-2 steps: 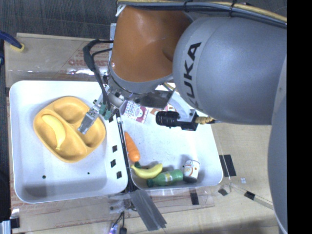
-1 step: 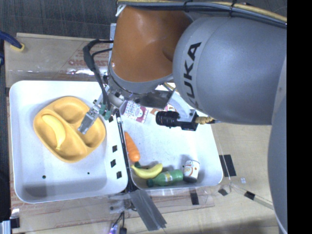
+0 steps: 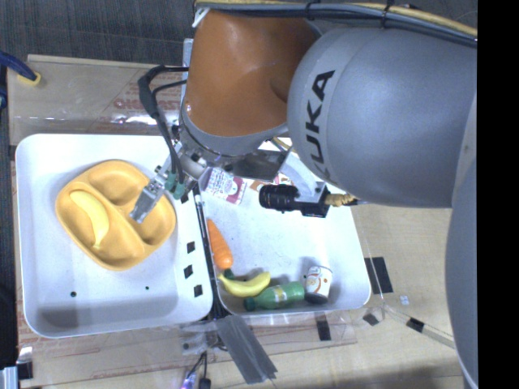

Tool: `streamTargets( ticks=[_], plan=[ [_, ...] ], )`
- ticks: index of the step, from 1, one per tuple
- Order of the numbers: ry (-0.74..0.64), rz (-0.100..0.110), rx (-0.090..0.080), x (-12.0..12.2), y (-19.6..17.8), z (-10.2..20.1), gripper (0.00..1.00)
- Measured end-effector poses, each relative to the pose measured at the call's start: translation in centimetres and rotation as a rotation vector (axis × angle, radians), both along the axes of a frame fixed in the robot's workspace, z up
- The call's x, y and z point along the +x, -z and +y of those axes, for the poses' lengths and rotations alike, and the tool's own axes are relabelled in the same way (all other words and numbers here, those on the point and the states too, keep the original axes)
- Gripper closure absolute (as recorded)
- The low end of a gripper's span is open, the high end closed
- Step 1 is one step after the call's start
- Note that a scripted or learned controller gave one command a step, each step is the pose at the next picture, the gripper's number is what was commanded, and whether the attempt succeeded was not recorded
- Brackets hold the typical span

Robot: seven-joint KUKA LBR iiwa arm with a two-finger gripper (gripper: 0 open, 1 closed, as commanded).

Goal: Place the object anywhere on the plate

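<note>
Reaching in from the right, the arm [image 3: 381,96] is a bulky form of smooth matte grey shells with a glossy orange band [image 3: 243,63] above the wrist. Its jaws [image 3: 144,203] hang over the right part of the plate [image 3: 113,213], slim metallic fingers [image 3: 151,191] angled down and to the left. Whether they stand wide or narrow cannot be told, and nothing is seen between them.

The plate is yellow plastic, rounded and lobed, with raised ridges dividing it into shallow compartments. It lies in the left bin [image 3: 49,298], a shallow white tray with soft rounded corners. A pale yellow curved object [image 3: 89,213], smooth and crescent-shaped, rests in the plate's left compartment.

The right bin [image 3: 340,217] holds the rest. A tapered orange carrot [image 3: 219,245] lies near the left wall. Just below it a curved yellow banana [image 3: 247,284] touches a dark green bottle [image 3: 276,296] lying on its side. Beside the bottle's right end stands a small white cup [image 3: 319,282] with printed markings. A flat white packet [image 3: 220,185] with reddish print sits near the bin's top left corner, under the wrist.

Both bins rest on a pale wooden tabletop [image 3: 405,250], with strips of black tape [image 3: 379,274] on it.
</note>
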State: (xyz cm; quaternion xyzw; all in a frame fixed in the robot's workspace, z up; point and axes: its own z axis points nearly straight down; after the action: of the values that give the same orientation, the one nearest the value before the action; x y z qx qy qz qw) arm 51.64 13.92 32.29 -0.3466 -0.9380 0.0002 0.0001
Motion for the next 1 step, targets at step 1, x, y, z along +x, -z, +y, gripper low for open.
streamTargets(
  ticks=[1],
  plan=[
    [0.000,0.000,0.000,0.00,0.00,0.00,0.00]
  ],
)
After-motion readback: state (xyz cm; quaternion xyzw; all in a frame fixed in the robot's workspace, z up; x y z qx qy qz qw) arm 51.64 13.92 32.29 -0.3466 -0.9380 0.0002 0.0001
